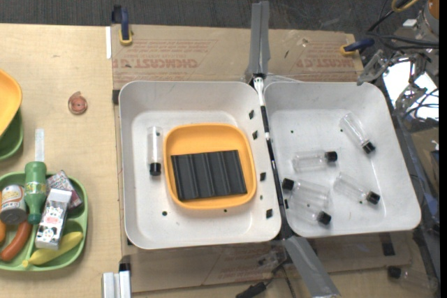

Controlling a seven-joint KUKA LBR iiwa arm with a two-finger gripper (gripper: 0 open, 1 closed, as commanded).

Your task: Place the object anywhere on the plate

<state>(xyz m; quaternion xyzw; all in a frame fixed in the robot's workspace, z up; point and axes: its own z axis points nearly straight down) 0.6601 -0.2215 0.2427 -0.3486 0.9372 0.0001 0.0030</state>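
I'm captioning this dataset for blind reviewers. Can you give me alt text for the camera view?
An orange square plate holding a black ribbed block sits in the left white bin, a clear black-capped vial beside it. The right white bin holds five similar vials.

bins: 2 (133, 150) | yellow plate: 1 (171, 143) | clear vials: 6 (154, 150) | black ridged block: 1 (209, 174)

Mirrored "CHEMCYZL" on cardboard sheet (209, 52)
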